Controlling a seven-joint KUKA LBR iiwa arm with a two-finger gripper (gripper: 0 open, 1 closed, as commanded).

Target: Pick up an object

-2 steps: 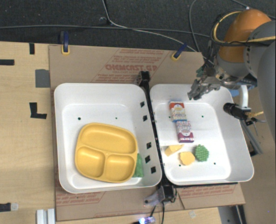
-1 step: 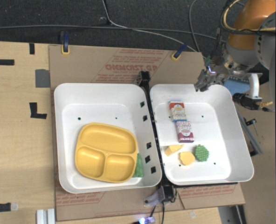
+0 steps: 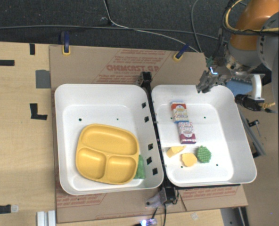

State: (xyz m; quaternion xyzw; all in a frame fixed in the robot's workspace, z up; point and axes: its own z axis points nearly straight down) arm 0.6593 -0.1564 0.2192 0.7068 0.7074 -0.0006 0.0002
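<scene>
We see the arm point(image 3: 252, 18) at top right, gripper point(image 3: 208, 83) over the far rim of the right bin point(image 3: 241, 140); can't tell its opening, and nothing visible in it. Left bin point(image 3: 66, 126) has the yellow divided tray point(image 3: 107, 153) (a green item point(image 3: 140, 167) sits against its right edge). In the right bin: two packets point(image 3: 179, 111) point(image 3: 186, 131) end to end mid-bin, then nearer the front a green bumpy object point(image 3: 203, 154) and two yellow pieces point(image 3: 189, 160) point(image 3: 175, 150), all well apart from the gripper.

Yellow tray point(image 3: 106, 153) in white bin point(image 3: 66, 98); green ball point(image 3: 203, 154); orange-banded grey arm point(image 3: 255, 18)
</scene>
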